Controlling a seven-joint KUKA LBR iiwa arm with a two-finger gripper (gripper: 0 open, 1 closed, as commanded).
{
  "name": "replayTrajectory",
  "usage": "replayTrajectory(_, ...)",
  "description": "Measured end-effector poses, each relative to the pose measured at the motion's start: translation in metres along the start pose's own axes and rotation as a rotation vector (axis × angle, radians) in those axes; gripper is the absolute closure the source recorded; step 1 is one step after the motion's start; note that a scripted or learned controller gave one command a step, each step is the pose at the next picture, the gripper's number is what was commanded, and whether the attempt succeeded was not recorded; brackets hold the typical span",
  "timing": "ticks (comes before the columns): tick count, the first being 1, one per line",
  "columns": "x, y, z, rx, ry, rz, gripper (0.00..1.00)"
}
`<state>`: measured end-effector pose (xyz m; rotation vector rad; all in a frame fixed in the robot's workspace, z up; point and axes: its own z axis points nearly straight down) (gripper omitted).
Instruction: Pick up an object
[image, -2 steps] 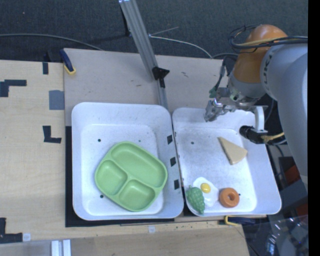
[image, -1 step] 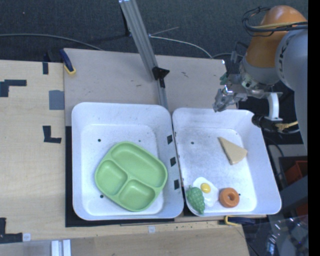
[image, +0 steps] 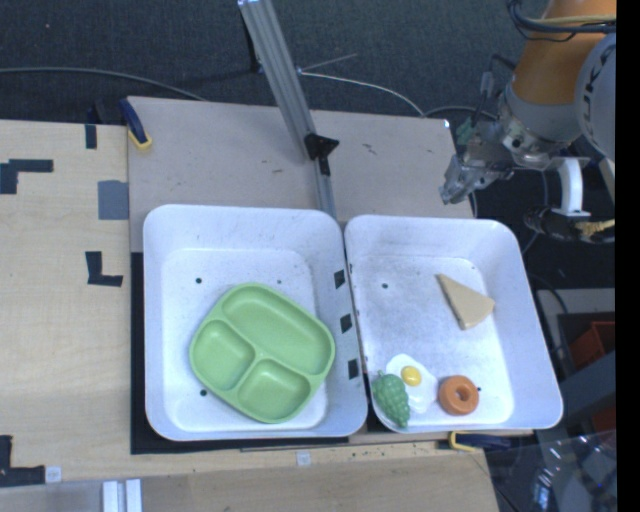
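Note:
The right bin (image: 500, 240) holds a tan cheese wedge (image: 465, 300), a fried egg (image: 410, 378), a green broccoli piece (image: 393, 400) and a brown doughnut (image: 459, 395). My gripper (image: 460, 186) hangs above the bench just behind the right bin's back rim, well apart from all of these. Nothing shows between its fingers.
The left bin (image: 160, 300) holds a green divided plate (image: 262, 352). A slanted metal pole (image: 290, 90) crosses the bench behind the bins, ending at a black clamp (image: 320, 147). Cables run behind the bench.

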<state>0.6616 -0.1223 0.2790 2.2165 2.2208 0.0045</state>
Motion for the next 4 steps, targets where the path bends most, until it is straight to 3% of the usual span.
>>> replayTrajectory(1, 0.047, 0.001, 0.010, 0.006, 0.002, -0.003, 1.00)
replayTrajectory(4, 0.217, -0.038, 0.051, 0.009, 0.001, -0.004, 1.00)
